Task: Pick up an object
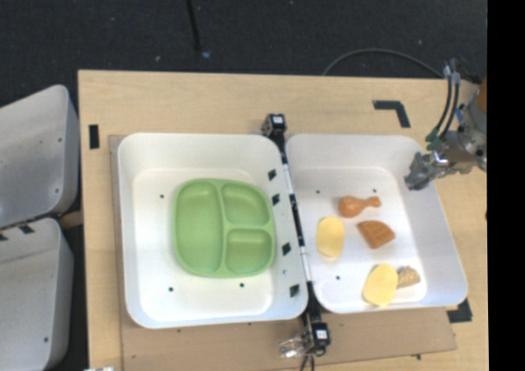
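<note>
You're at approach step: gripper (420, 171) over right bin (435, 238) far-right rim, finger state unreadable. Next, descend onto drumstick (359, 205).

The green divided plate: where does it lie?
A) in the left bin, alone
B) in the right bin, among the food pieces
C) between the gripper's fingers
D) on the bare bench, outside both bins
A: the green divided plate lies flat in the left bin, while the food pieces sit in the right bin.
</note>
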Controlling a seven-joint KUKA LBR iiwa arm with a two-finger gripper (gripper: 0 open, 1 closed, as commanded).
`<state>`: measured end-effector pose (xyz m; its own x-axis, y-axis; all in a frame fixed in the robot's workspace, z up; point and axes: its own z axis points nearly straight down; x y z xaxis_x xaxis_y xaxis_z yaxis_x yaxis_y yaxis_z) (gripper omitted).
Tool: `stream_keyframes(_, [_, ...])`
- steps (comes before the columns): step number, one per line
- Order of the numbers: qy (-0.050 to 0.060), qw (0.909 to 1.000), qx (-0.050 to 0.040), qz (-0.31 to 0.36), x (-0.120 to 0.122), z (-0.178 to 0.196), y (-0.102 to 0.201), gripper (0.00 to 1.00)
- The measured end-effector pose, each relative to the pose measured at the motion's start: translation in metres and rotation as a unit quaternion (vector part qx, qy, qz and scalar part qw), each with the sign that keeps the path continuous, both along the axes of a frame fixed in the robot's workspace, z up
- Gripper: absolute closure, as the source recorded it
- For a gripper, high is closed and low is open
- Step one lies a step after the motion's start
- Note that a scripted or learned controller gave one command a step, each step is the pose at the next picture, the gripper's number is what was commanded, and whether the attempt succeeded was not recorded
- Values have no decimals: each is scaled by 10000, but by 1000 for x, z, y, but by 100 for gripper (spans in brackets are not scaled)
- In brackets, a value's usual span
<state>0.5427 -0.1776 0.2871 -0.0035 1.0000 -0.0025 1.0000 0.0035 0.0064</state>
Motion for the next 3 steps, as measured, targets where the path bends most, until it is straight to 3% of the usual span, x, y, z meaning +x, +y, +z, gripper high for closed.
stream_keyframes(3, [32,10000,14,10,-5,-9,152,100])
